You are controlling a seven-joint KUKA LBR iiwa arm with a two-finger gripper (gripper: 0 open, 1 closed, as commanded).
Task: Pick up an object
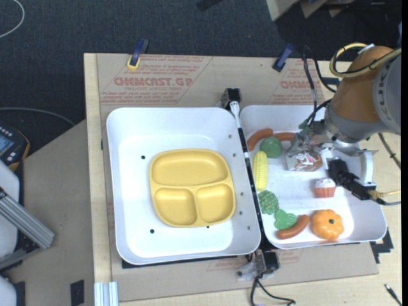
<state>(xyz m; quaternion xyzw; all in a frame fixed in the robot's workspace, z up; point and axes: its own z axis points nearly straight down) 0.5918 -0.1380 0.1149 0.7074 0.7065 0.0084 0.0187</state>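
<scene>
The tool (305, 146) hangs low over the upper part of the right shallow white bin (366, 225), at the end of the grey arm with its orange band (357, 88) reaching in from the right; whether it is wide or narrow I cannot tell, since its tip merges with a small brown and white wrapped item (305, 162) directly beneath it, and no thing is seen clearly held; just below that item stands a small toy cupcake with a red top (324, 187); to the left of the tool lie a green round toy vegetable (271, 147) and an orange-red toy sausage (258, 137), touching each other; a yellow toy corn cob (260, 170) lies upright along the bin's left wall; lower down sit a green bumpy toy vegetable (268, 202), a second toy sausage with a green leafy piece (292, 225), and an orange toy pumpkin (327, 224); the left shallow white bin (127, 171) holds a yellow three-compartment plastic plate (191, 187); both bins rest on the bench (95, 107).
</scene>
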